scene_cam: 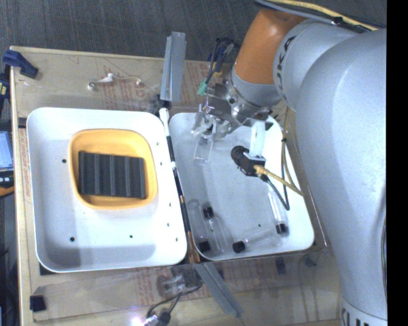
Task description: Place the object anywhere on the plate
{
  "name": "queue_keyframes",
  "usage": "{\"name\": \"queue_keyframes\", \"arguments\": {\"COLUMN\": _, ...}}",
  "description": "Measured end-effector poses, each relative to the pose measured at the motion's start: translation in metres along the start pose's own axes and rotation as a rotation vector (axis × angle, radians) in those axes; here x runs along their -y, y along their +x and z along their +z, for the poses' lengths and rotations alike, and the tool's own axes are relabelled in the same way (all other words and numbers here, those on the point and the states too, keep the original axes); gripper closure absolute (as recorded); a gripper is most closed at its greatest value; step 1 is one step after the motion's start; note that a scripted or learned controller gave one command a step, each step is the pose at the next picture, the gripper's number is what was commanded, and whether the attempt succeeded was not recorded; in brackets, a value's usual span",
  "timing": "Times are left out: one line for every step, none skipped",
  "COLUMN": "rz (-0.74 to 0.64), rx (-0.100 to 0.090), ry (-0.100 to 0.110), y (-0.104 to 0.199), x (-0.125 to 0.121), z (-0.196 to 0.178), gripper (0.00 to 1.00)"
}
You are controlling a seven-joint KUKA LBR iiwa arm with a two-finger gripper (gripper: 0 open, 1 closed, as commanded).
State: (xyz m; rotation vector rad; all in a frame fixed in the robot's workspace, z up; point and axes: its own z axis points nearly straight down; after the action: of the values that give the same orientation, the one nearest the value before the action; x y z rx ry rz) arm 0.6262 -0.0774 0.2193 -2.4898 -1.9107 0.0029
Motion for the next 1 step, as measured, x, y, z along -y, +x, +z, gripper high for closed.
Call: {"name": "queue_keyframes", "arguments": {"rz": -0.111, "rx": 0.001, "ry": 0.0, "y": 0.0783, "x": -0.0102, "z": -0.027, "gripper": 1.0}}
